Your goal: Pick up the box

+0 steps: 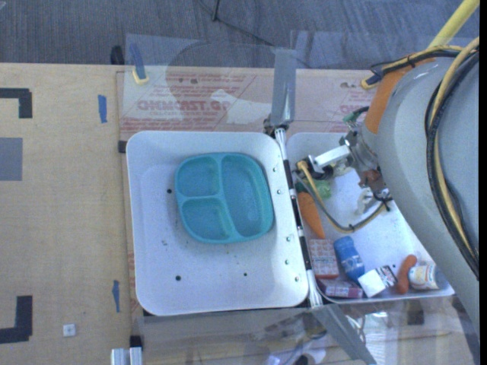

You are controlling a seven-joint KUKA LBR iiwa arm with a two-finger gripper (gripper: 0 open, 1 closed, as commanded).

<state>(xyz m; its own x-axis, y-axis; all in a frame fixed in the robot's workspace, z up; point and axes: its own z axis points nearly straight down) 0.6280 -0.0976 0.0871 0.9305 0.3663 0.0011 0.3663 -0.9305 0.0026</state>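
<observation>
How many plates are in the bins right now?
1. A teal divided plate lies in the middle of the left bin. The arm covers part of the right bin, so another could be hidden there.

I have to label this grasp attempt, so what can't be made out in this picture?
- Right bin: camera view, its far-right side is hidden under the arm.
- Gripper: camera view, too small and cluttered; its state is unreadable.
- Box: camera view, print too small to read.
- Small items by the bin's front rim: camera view, too blurred to identify.
</observation>
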